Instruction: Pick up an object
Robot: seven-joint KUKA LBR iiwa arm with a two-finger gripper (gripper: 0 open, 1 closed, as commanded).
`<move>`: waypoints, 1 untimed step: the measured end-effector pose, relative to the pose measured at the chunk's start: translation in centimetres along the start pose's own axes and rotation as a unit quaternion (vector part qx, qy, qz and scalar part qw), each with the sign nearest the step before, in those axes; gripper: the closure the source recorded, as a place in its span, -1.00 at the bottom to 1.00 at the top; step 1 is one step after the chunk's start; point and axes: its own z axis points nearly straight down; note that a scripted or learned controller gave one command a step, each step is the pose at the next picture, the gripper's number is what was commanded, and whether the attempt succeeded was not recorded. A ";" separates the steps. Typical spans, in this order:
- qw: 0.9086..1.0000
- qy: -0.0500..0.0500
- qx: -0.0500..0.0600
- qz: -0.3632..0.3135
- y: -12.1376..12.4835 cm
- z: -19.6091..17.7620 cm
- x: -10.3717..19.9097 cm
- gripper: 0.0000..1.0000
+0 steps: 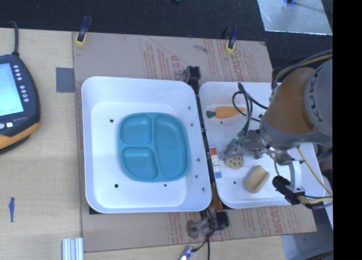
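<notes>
Your arm [294, 109] reaches in from 3 o'clock over the right bin [226, 196], its orange band bright above the wrist. The claw [236, 148] hangs low near the bin's middle, directly above a small round cookie-like piece [233, 161] dotted with dark specks. You cannot tell from this slant how far the claw is spread, nor whether it has hold of anything; its tip is a dark tangle of metal and cable.

Three objects lie in the right bin. A toy carrot [229, 112] with a green stub rests toward 12 o'clock, partly crossed by a black cable. The speckled piece sits at the centre-left, close to the bin's left wall. A tan, loaf-shaped block [255, 179] lies toward 5 o'clock, apart from the others.

In the left bin [102, 191], a blue divided plate [154, 146] sits alone in the middle. On the counter [39, 196] at 9 o'clock rests a handheld control pendant [14, 98].
</notes>
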 end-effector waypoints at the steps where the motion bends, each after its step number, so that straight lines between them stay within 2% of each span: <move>1: 1.000 0.000 -0.001 0.001 5.5 -0.4 -1.5 -1.00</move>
